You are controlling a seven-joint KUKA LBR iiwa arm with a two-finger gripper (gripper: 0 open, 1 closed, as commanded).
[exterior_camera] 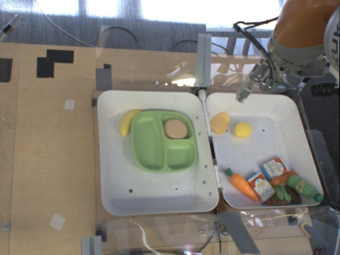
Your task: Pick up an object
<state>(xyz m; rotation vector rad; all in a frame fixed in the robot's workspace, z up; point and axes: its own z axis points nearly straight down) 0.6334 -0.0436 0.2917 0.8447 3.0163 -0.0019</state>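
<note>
**Arm poised over the far rim of the right bin, nothing in its grasp**

The arm (pixel 305 23) hangs at the upper right, its gripper (pixel 254 87) above the far edge of the right bin (pixel 287 108); whether its jaws are parted or closed cannot be told from here, and nothing is seen between them.

Two white bins lie side by side. The left bin (pixel 114 185) bears one green tray (pixel 154 153) with one tan round piece (pixel 176 128) in its upper right compartment, and one banana (pixel 126 122) touching the tray's left edge.

The nearest candidates, likely the easiest picks, lie just below and left of the gripper: one yellow ball (pixel 243 130) and one orange-yellow lump (pixel 220 122). Well apart, in the near corner: one carrot (pixel 243 186) lying diagonally, two small cartons (pixel 267 177), and some green toys (pixel 303 187) too jumbled to count.
</note>
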